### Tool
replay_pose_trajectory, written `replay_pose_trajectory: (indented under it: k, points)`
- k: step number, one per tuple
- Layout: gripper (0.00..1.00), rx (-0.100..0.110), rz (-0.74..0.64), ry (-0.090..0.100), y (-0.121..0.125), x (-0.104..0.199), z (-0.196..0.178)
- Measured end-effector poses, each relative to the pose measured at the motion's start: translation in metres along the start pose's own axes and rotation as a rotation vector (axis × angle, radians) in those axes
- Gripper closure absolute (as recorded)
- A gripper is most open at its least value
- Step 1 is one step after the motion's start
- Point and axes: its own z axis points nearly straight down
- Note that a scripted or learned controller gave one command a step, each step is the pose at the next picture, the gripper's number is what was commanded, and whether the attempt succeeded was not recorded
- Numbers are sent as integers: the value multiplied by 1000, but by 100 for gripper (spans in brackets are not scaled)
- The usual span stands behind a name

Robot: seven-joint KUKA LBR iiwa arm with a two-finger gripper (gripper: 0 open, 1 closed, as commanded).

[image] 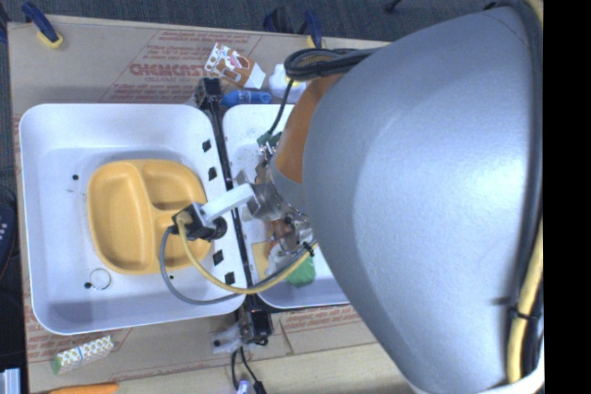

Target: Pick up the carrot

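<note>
Over the right bin (242, 132), mid-frame, the gripper (282, 228) hangs low, its state impossible to tell; the carrot probably lies hidden under the arm (425, 198); stiff, light and smooth, it wants pinching across its thick middle.

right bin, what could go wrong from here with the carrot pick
1. The arm covers most of the right bin, so what lies under it is hidden. The hand could come down on the wrong thing, such as the green item just beside it.
2. The hand hangs close to the black divider strip between the bins, so a small drift might knock it against that edge.
</note>
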Motion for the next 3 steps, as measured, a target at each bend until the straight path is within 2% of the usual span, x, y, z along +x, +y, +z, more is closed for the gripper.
replay_pose_trajectory:
  k: [1, 2, 3]
  points:
    - [0, 3, 3, -3, 34, -7, 0]
    - [100, 8, -8, -7, 32, -7, -9]
    - [100, 0, -14, 0, -49, 10, -74]
